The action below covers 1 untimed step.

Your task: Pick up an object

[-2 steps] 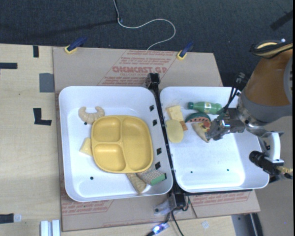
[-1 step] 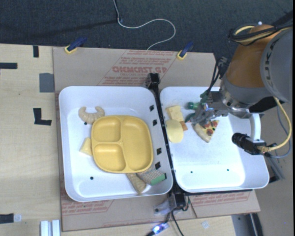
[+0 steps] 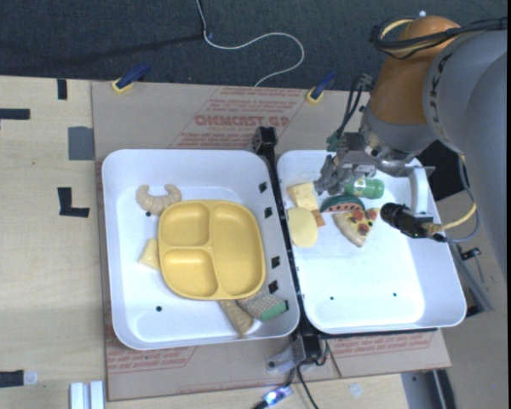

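Note:
Over the back left part of the right bin (image 3: 383, 301) hangs my gripper (image 3: 337, 177), under the grey arm with its orange band. Several toy foods lie close beneath it. A pale yellow block (image 3: 303, 195) and a round yellow piece (image 3: 303, 227) sit at its left. A watermelon slice (image 3: 341, 203) lies just under it, beside a pizza slice (image 3: 356, 223). A green item (image 3: 369, 188) is partly hidden behind the gripper.
The left bin (image 3: 123, 173) holds a yellow divided plate (image 3: 212, 249), a tan curled piece (image 3: 157, 198), a yellow wedge (image 3: 148, 253) and a beige and green item (image 3: 254, 311) under the plate's front edge. A black cable fitting (image 3: 404, 218) juts over the right bin.

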{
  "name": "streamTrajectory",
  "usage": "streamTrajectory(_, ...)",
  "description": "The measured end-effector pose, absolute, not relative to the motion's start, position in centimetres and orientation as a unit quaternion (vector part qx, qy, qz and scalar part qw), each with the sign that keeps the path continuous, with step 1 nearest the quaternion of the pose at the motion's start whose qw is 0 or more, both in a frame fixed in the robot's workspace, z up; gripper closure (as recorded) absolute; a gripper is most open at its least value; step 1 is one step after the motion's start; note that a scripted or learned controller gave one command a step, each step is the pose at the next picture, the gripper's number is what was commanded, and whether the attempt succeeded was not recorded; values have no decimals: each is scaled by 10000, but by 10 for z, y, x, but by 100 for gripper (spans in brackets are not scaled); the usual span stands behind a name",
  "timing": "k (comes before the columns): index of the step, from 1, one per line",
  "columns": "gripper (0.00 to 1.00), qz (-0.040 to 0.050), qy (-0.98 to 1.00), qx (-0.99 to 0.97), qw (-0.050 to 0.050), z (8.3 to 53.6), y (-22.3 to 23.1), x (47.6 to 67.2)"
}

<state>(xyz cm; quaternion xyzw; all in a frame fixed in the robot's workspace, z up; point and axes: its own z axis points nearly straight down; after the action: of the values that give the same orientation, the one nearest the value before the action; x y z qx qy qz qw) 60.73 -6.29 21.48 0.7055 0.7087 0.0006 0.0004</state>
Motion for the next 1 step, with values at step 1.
streamTrajectory(1, 100, 2, 7076, 7066, 0, 233, -63, 604)
